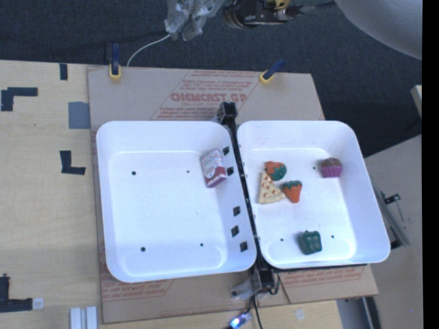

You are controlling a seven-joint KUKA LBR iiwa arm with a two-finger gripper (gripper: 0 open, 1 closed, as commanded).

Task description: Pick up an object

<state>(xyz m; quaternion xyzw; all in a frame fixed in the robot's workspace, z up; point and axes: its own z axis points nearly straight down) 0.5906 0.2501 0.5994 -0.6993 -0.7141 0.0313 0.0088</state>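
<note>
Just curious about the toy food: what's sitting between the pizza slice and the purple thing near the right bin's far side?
In the camera view, a small carrot lies between the pizza slice and the purple toy, right beside the slice.

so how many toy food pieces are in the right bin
5: a purple piece near the far right, a red-and-green one, a pizza slice, a carrot mid-bin, and a green pepper near the front.

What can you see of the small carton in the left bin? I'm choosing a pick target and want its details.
The small carton looks like a toy milk or juice box: pale grey-white sides with a red printed panel toward its lower end. It lies on its side, tilted slightly off the bin's edges, on the floor of the left bin near the right wall and upper half. Nothing else touches it.
</note>
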